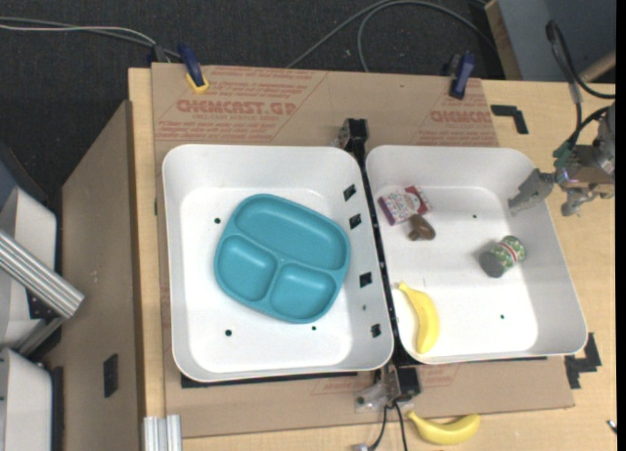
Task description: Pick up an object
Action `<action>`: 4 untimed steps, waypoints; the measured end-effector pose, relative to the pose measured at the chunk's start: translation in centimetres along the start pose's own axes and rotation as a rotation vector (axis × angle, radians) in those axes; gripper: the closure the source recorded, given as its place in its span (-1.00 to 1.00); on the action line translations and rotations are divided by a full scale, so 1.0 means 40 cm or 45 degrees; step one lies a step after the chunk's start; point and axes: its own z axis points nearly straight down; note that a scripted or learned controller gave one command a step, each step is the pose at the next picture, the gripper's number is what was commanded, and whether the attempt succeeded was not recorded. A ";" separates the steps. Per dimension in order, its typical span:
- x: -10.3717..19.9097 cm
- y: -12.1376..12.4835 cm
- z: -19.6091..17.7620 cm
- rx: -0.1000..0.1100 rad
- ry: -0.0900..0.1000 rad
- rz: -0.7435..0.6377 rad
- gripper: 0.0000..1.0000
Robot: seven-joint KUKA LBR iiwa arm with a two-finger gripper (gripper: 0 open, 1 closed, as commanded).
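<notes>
The jaws (550, 192) sit at the right bin's (548, 337) upper right rim, 2 grey fingers (528, 192) spread apart with nothing between them. One finger reaches in over the bin wall, the other stays outside it above the counter (108, 195).

Nearest inside the bin is a small can (502, 255) lying on its side, green and grey, below and left of the jaws with bare floor around it. Further left, near the bin's upper left corner, a purple and white packet (401, 204) lies flat, and a small brown lump (422, 229) touches its lower right edge. A banana (422, 317) lies along the lower left wall, close to the divider between the 2 bins.

The left bin (186, 322) carries a teal divided plate (282, 257) with 3 compartments, roughly centred. A second banana (446, 428) lies on the counter below the right bin. 2 clamps (195, 74) grip the cardboard sheet at the far edge.
</notes>
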 end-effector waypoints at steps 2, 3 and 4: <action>0.027 -0.001 0.106 -0.012 -0.002 -0.005 -1.00; 0.019 0.003 0.213 -0.012 -0.002 -0.005 -1.00; 0.001 0.017 0.333 -0.013 -0.003 -0.005 -1.00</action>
